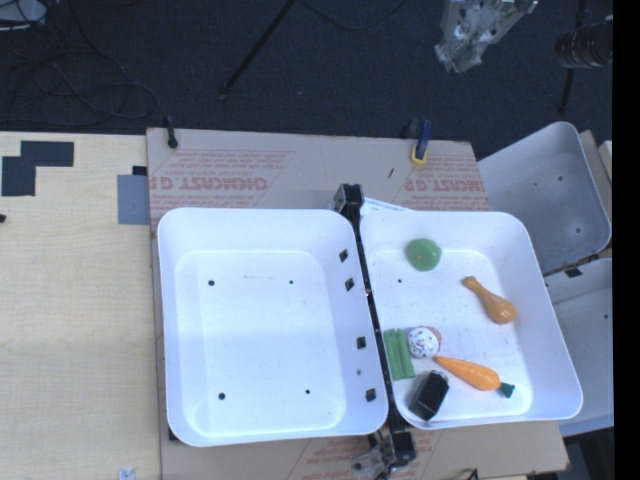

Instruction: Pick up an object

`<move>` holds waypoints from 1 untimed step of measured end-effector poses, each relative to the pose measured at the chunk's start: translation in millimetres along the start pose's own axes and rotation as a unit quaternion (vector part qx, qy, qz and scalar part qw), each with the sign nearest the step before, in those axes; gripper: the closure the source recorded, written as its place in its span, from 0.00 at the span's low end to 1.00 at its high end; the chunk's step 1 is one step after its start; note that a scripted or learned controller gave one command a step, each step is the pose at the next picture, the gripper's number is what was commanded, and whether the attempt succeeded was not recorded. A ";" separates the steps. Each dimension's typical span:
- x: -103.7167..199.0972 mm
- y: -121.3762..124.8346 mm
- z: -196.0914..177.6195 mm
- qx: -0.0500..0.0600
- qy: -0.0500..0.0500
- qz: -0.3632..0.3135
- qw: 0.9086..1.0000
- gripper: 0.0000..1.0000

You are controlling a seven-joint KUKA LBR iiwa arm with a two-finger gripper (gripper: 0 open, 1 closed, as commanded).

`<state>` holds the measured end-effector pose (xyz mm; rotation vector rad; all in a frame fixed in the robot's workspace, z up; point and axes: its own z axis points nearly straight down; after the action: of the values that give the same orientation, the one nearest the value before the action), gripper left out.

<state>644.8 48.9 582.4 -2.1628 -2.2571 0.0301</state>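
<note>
Camera view: gripper (468,40) parked high at one o'clock, well apart from the bins; whether it was released or clenched I could not tell.
Nothing was picked yet: green ball (423,254), carrot (468,372) and black object (429,395) lay in the right bin (545,368), so the next move called for descending toward five o'clock.

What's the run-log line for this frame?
gripper: raised beyond bins, holding nothing seen | right bin: green ball, carrot, others | pick: not started

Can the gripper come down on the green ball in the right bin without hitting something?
Probably yes. The green ball lies alone near the right bin's far wall, apart from the other objects, and the gripper hangs high beyond the bins.
</note>
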 end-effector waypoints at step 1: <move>1.7 0.1 -9.0 0.002 0.000 -0.003 1.000 1.00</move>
<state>645.1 50.6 591.4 -2.1541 -2.2614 0.0346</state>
